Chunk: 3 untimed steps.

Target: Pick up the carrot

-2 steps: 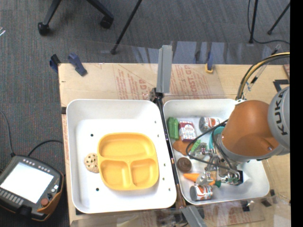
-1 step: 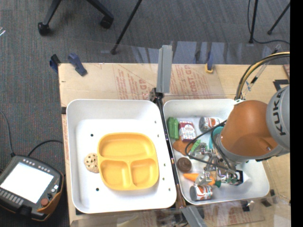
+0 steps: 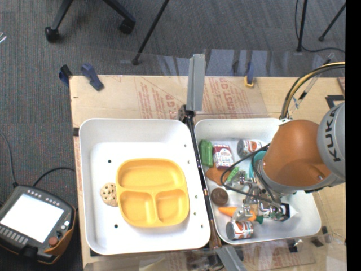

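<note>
You see the tapered orange carrot (image 3: 228, 211) lying in the smooth white right bin (image 3: 304, 219), beside the metal gripper (image 3: 252, 209); whether it grips anything, you cannot tell.

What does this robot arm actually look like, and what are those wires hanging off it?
The arm is a thick rounded grey body with a broad glossy orange band above its wrist and dark letters, "KU", on the grey shell. Yellow and black cables loop in an arc behind it. Below the band, the gripper is a small cluster of metal parts with thin dark wires and green bits.
</note>
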Tool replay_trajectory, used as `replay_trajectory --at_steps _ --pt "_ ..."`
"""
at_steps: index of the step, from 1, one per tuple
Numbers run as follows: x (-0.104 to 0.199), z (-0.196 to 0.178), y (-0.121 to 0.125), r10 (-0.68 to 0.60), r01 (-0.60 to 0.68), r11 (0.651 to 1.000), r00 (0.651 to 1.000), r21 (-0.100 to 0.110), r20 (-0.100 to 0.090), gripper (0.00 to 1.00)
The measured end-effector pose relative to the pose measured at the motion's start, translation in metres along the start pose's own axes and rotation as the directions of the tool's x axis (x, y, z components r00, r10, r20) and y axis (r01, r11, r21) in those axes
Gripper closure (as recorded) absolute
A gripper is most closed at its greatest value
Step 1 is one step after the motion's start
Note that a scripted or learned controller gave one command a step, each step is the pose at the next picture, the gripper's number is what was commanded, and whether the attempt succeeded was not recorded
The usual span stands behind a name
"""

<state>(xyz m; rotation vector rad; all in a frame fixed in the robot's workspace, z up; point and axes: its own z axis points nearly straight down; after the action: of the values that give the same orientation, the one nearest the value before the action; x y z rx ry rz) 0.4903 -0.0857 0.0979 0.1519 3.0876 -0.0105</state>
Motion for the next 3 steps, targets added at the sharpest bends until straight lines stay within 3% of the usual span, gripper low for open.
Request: replay_trajectory --at_steps 1,2,3 --pt "0.001 0.000 -0.003 0.074 -0.074 0.997 0.997 0.001 -0.001 0.00" --pt "0.007 -0.005 -0.001 0.070 -0.070 0.998 0.997 -0.002 -0.030 1.00" --pt "0.012 -0.093 0.067 0.179 -0.179 0.984 0.983 0.001 -0.045 1.00"
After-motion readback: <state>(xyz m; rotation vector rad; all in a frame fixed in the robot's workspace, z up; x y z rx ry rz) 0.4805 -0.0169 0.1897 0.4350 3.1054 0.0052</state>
